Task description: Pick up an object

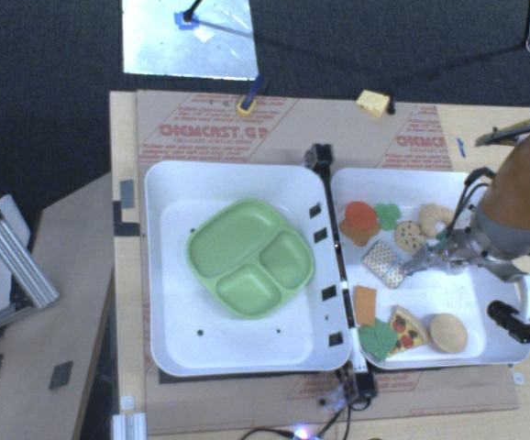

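Two shallow white bins sit side by side on the counter (127, 337), which is lined under them with a printed cardboard sheet (219, 128). A row of black clips (325, 236) runs down the seam where the bins meet.

The left bin (169, 337) holds one thing, a pale green divided plate (249, 258) with three compartments, lying flat near the bin's middle.

The right bin (490, 346) holds a scatter of toy food. The grey arm (522, 200), with its orange band, reaches over this bin from the right, and its end effector (423, 259) hangs low near the middle of the bin; whether anything is gripped cannot be told.

Just left of the end effector lies a grey speckled block (383, 264), tilted, touching or almost touching the tip. Above it are a red-topped piece (360, 220) with a green leafy piece (388, 214) beside it, a speckled cookie (408, 236), and a pale bun-like piece (435, 216) near the arm. Along the near side lie an orange slab (365, 303), a green leaf shape (377, 339), a pizza slice (408, 328) and a tan egg-shaped piece (447, 333), close together.

Beyond the bins, a yellow block (372, 103) rests on the cardboard.
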Controlling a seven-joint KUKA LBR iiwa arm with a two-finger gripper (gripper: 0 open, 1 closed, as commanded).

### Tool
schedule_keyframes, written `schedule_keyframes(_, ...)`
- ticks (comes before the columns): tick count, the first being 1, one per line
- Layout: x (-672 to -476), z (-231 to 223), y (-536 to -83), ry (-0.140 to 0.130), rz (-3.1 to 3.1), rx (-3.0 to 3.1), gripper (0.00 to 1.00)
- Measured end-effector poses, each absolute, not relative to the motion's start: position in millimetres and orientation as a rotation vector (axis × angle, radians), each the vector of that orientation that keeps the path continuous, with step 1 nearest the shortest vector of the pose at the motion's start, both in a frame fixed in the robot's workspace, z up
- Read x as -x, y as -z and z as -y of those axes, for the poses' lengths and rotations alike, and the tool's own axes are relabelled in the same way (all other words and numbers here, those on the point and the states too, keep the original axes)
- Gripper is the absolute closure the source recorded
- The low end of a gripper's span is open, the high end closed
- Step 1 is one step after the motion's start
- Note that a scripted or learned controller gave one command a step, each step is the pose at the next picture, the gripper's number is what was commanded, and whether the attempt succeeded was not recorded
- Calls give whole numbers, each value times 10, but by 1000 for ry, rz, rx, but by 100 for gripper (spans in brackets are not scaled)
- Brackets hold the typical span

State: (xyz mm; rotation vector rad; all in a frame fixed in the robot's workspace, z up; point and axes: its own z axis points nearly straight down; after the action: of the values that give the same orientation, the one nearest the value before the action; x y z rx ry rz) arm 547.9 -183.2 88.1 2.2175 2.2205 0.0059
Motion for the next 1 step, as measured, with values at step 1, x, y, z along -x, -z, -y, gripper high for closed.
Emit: schedule_keyframes(1, -5490, 1843, -987, -8, -2216, -2213, 100)
